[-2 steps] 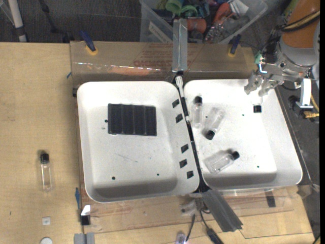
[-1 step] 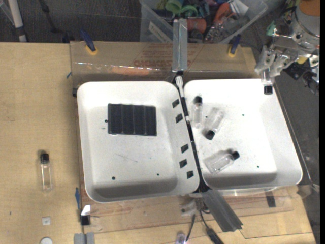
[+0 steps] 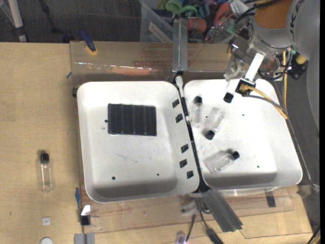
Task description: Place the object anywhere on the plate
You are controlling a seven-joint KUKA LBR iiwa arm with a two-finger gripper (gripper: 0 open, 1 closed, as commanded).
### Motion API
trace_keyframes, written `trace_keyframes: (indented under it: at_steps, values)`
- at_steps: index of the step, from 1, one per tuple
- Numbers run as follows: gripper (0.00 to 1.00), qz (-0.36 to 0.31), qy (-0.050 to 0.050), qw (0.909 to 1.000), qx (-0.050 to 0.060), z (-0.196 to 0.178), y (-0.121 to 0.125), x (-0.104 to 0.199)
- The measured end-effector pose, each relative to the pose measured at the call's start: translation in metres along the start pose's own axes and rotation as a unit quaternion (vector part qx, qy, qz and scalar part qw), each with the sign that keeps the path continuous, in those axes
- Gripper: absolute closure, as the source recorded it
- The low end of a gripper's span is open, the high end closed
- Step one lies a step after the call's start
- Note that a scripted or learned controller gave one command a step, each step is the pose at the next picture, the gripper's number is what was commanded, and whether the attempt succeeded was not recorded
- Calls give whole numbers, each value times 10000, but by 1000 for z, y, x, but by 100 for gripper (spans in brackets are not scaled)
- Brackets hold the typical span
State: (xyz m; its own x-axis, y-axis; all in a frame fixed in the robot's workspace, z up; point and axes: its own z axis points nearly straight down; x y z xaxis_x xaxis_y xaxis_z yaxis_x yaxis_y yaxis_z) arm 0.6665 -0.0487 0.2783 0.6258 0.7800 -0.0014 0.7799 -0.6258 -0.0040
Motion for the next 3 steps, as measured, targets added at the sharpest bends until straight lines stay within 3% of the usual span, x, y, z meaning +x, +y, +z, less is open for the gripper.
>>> trace_keyframes:
  at_steps: [1,2,3]
  values:
    - [100,2064,13,9785,-19,-101,-31,34]
    - [100,3414,25,9399,-21,-156,-38,17]
    - [100,2838,10,9589,-11,-156,-116,27]
